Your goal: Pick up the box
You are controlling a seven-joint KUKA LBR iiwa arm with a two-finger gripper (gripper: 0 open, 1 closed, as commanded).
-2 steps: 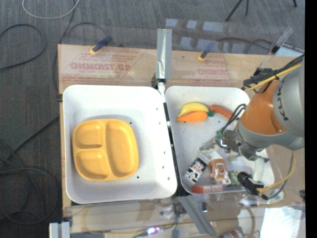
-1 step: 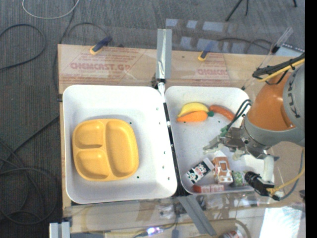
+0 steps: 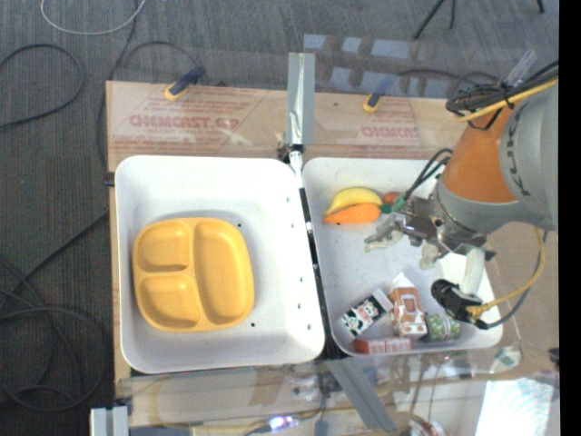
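Note:
Several small boxes lie at the near end of the right bin (image 3: 345, 262). A black-and-white carton (image 3: 365, 315) lies tilted, and an orange-and-white box (image 3: 408, 310) sits just to its right. A flat red box (image 3: 385, 344) rests against the front wall. My gripper (image 3: 404, 245) hangs over the middle of the right bin, above and a little behind these boxes. Its two fingers are spread open, one finger (image 3: 380, 236) pointing left, and nothing is between them.
A yellow banana (image 3: 354, 198) and an orange fruit (image 3: 356, 213) lie at the far side of the right bin. A green can (image 3: 443, 327) sits in the near right corner. A yellow divided plate (image 3: 192, 272) lies in the left bin (image 3: 163, 175).

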